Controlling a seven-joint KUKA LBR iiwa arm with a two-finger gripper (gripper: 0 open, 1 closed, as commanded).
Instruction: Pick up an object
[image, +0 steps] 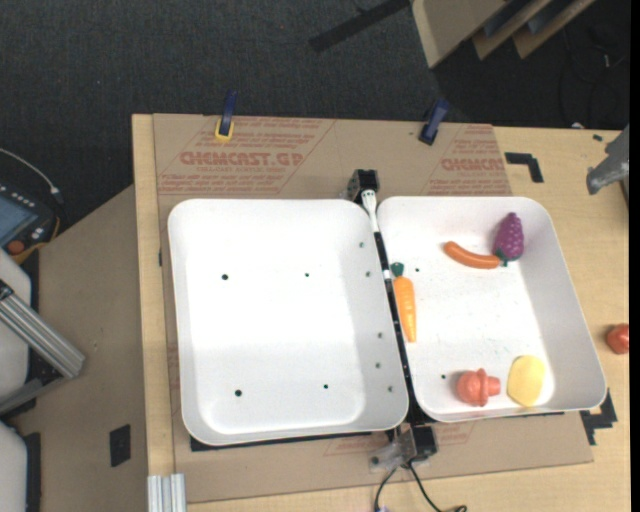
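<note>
Right bin (560, 290): carrot (404, 308) against divider.

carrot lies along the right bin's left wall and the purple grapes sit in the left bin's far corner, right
Not quite. The camera view shows the purple grapes in the right bin, at its far right corner, beside the orange sausage. The carrot does lie along that bin's left wall.

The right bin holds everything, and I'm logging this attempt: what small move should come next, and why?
Probably swing the arm, now at the view's right edge, in over the right bin toward the yellow lemon. All the toys lie in that bin, and the lemon sits near its front right corner, closest to the arm. The red toy beside it leaves little room on that side.
</note>
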